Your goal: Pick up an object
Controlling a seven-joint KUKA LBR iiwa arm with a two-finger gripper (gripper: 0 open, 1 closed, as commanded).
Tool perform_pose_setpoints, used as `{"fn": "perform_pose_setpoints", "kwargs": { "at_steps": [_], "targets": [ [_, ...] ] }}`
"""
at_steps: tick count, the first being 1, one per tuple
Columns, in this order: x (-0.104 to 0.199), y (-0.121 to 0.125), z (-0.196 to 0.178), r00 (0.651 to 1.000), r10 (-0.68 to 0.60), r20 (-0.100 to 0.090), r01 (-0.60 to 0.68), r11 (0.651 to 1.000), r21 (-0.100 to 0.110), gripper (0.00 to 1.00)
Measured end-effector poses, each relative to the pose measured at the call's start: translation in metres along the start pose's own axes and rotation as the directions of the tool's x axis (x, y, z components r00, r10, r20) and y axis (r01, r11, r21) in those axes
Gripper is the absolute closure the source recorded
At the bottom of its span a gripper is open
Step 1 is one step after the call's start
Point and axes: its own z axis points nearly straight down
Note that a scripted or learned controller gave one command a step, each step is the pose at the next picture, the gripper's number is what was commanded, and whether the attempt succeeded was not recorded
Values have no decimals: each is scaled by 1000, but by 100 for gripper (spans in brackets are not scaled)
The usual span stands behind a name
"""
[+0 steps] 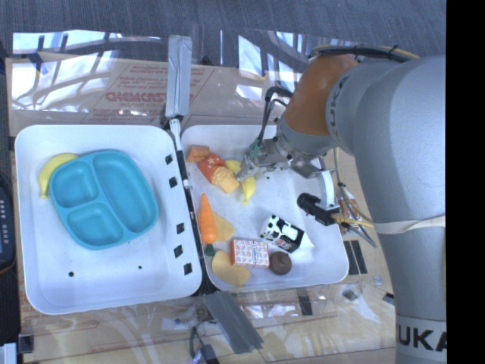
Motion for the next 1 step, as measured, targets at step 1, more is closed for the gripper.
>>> {"fn": "perform_pose_setpoints", "kwargs": {
  "at_steps": [1],
  "targets": [
    [-1,36,-78,1000,28,3,-28,1000,-2,100]
  ]
}}
